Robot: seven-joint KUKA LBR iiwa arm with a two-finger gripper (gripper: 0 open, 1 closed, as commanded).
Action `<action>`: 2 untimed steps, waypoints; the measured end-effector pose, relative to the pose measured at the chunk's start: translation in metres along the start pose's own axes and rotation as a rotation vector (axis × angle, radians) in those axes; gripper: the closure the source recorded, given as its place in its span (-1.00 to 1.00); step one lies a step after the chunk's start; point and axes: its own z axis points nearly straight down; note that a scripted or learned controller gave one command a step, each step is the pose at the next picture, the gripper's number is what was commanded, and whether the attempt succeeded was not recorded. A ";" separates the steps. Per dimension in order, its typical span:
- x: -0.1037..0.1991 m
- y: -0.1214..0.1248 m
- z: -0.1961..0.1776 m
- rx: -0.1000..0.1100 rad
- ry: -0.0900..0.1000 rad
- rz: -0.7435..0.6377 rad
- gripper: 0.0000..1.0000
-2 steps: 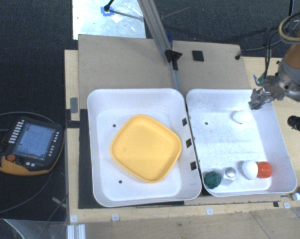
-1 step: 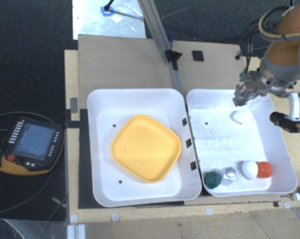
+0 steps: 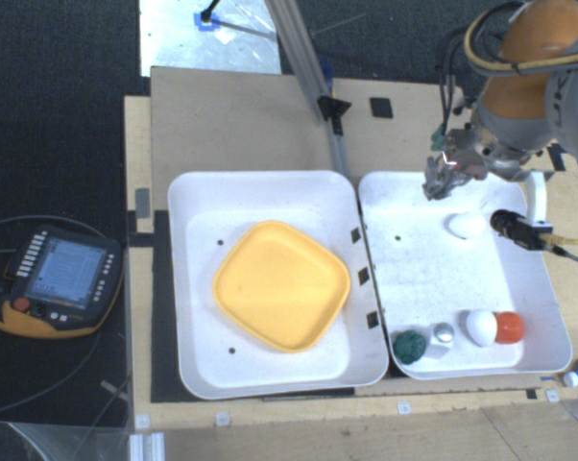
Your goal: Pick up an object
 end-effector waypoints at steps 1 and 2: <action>0.054 0.004 0.010 0.001 0.000 0.000 1.00; 0.107 -0.001 0.010 0.001 0.000 0.000 1.00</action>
